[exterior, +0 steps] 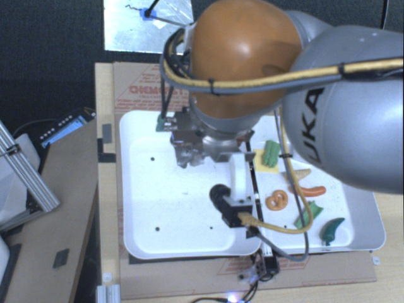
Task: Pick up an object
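My gripper (185,155) hangs under the big orange-and-grey wrist, low over the back middle of the left bin (145,232). The arm hides most of it. No object shows at its tip. The loose objects lie in the right bin (366,232): a light green block (271,153), an orange pretzel shape (276,200), a red-orange chili (312,191), a pale yellow piece (298,176), a green leafy piece (308,213) and a dark green pepper (330,230). All of them are to the right of the gripper, across the wall between the bins.
A black cable fitting (222,199) and a yellow cable (278,228) from the arm hang over the divider between the bins. The arm's body covers the back of the right bin. A foil sheet (132,17) lies behind the bench and a metal rail (25,175) stands left.
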Robot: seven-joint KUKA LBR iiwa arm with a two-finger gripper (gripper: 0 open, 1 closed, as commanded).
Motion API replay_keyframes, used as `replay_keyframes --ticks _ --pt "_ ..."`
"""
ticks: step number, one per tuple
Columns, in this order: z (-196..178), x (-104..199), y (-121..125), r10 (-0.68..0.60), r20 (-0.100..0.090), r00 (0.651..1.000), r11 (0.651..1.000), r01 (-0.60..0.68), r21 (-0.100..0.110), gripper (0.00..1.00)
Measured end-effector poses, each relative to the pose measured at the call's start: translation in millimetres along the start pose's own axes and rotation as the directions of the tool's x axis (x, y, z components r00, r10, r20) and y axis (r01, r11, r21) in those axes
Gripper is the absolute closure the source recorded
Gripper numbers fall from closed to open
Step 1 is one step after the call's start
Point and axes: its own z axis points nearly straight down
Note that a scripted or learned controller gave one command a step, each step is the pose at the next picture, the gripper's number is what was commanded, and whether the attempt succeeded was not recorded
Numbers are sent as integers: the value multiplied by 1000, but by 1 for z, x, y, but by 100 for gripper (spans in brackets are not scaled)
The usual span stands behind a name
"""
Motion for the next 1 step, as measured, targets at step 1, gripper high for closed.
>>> replay_keyframes --ticks 1 --pt "-144 3 0 3 -13 1000 1000 -3 -29 100"
